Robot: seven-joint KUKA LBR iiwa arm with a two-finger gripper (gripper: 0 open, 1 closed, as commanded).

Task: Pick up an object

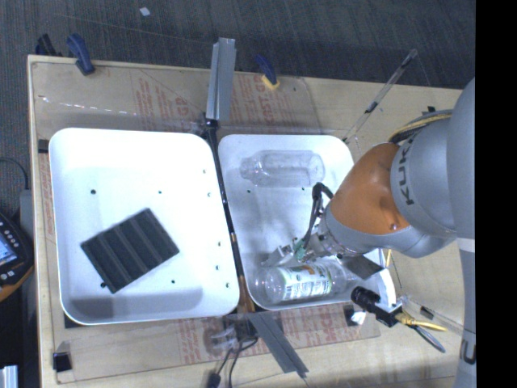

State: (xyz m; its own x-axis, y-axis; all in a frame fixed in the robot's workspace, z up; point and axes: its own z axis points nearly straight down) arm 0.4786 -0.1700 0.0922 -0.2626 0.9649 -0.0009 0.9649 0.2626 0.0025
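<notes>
A grey KUKA arm with an orange band reaches down into the right bin, one of two shallow white bins set side by side on a wooden bench. Its gripper sits low in that bin, just above a clear plastic bottle with a green and white label that lies on its side along the bin's near wall; the wrist hides the gripper's tips, so whether they are apart, together or clamped on anything cannot be told. A second clear bottle, without a visible label, lies on its side near the same bin's far wall, well apart from the gripper. To the left of the right bin, touching it along a shared edge, the left bin holds a dark ridged rectangular panel lying flat and turned at an angle. Beyond the right bin's far edge, blue clamps grip the bench
</notes>
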